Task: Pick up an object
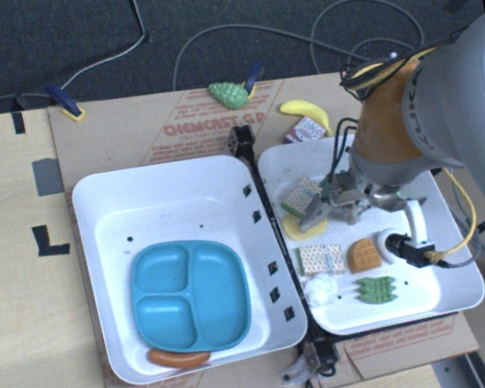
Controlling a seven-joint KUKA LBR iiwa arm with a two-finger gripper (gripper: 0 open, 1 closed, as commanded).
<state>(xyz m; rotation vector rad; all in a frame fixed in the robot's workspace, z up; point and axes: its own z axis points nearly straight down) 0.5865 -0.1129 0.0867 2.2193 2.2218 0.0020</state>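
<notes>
Camera view: the claw [317, 208], its opening impossible to tell, is lowered over a small, light, crinkly grey packet [299, 195], best pinched across its edges.

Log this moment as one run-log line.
arm: over right bin | end effector: low beside yellow item | grasp: unconfirmed | left bin: blue tray, sausage

One fixed camera looks down from above at a slant, far enough to take in both shallow white plastic bins [96, 261] side by side, with the grey arm [450, 105] entering from the right.
</notes>
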